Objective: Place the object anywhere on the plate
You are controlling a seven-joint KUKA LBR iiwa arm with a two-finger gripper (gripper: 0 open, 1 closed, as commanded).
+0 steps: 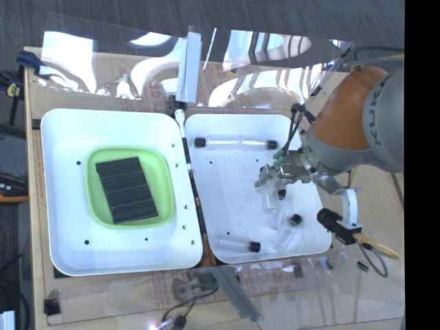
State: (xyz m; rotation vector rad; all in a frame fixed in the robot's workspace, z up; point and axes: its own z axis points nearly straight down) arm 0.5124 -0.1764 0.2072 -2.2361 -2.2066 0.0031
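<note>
Gripper [269, 181] over right bin [227, 184], aperture unclear.

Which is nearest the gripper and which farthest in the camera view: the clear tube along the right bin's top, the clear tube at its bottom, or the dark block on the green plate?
From the gripper:
1. Top tube, right bin, above-left.
2. Bottom tube, right bin's lower edge.
3. Dark block, on the green plate, left bin.
</note>
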